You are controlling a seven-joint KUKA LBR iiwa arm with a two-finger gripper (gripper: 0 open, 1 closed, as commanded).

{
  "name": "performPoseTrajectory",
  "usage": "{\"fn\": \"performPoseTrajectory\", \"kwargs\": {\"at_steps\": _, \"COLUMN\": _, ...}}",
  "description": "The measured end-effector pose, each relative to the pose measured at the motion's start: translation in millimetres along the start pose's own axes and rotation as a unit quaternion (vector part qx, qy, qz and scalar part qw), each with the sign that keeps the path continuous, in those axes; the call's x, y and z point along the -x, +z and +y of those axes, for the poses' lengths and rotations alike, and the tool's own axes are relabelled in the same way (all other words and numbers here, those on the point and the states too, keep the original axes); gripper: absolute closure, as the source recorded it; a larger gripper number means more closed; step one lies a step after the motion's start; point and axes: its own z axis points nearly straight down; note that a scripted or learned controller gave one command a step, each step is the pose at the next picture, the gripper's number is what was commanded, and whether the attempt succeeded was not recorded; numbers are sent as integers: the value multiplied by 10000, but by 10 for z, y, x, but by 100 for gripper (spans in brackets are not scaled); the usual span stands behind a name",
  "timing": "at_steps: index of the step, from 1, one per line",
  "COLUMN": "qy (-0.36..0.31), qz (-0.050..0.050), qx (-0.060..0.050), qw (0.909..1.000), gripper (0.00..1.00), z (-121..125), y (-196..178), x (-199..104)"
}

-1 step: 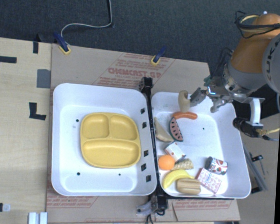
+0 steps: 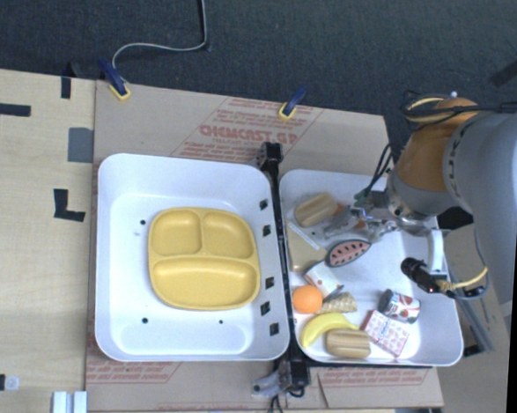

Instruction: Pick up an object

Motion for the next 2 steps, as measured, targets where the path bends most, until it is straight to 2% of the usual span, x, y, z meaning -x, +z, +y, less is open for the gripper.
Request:
{"fn": "performPoseTrajectory", "kwargs": {"at_steps": 1, "qy": 0, "qz": -13, "qx": 17, "qw": 10000, "gripper": 100, "z": 6, "y": -104, "x": 7}}
{"fn": "performPoseTrajectory", "kwargs": {"at_steps": 2, "qy": 1, "qz": -12, "qx": 14, "qw": 10000, "gripper": 0, "z": 6, "y": -103, "x": 7}}
